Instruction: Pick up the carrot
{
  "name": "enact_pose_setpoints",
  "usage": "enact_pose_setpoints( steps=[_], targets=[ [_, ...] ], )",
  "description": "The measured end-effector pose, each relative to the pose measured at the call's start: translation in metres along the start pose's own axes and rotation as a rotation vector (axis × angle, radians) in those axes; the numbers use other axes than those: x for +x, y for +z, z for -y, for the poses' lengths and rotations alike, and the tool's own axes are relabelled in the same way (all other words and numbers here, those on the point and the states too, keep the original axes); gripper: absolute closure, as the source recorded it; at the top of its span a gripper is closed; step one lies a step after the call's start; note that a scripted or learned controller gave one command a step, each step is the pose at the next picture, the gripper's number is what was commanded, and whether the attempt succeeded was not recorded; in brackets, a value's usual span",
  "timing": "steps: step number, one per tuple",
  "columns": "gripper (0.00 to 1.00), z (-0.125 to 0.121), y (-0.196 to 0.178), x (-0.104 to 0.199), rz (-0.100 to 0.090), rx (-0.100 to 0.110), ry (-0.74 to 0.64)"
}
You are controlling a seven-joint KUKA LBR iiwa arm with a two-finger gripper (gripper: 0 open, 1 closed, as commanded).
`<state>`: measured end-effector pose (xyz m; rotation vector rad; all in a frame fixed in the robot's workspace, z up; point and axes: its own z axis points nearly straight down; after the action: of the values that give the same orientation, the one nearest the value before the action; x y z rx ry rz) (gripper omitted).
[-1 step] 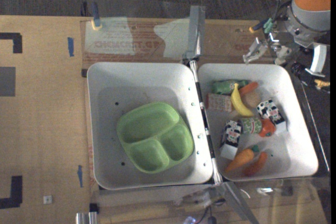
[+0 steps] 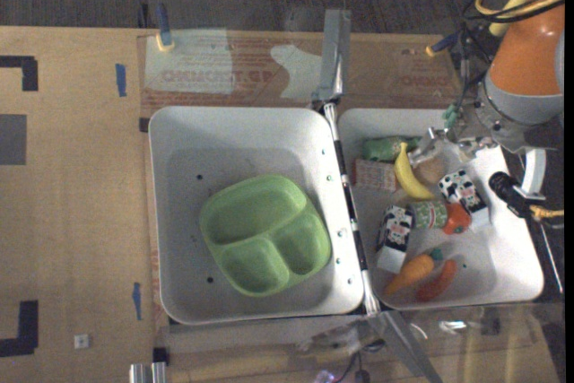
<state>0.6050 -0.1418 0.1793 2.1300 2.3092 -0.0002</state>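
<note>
The carrot [image 2: 413,271] is orange with a green top and lies tilted near the front of the right bin [image 2: 520,278], close to its left wall. My gripper [image 2: 451,137] hangs over the back of that bin, well behind the carrot and to its right, above the banana [image 2: 411,175] and a brown bread-like item [image 2: 430,168]. The grey wrist and the orange band [image 2: 529,58] block the bin's back right corner.
A red-orange piece [image 2: 439,282] lies against the carrot's right side. A cow-print carton [image 2: 393,233], a green can [image 2: 429,213], a second cow-print carton [image 2: 463,189] and a green packet [image 2: 386,148] crowd the bin's middle. A green divided plate [image 2: 265,233] sits in the left bin [image 2: 179,139].
</note>
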Motion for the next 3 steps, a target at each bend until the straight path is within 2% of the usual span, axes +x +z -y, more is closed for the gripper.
enact_pose_setpoints(
  steps=[1,2,3],
  targets=[
    [0.0,0.056,0.022,0.03,-0.001,0.001,-0.181],
    [0.0,0.08,0.061,0.036,0.02,-0.045,-0.24],
    [0.0,0.052,-0.056,-0.003,0.003,-0.004,-0.313]
  ],
)
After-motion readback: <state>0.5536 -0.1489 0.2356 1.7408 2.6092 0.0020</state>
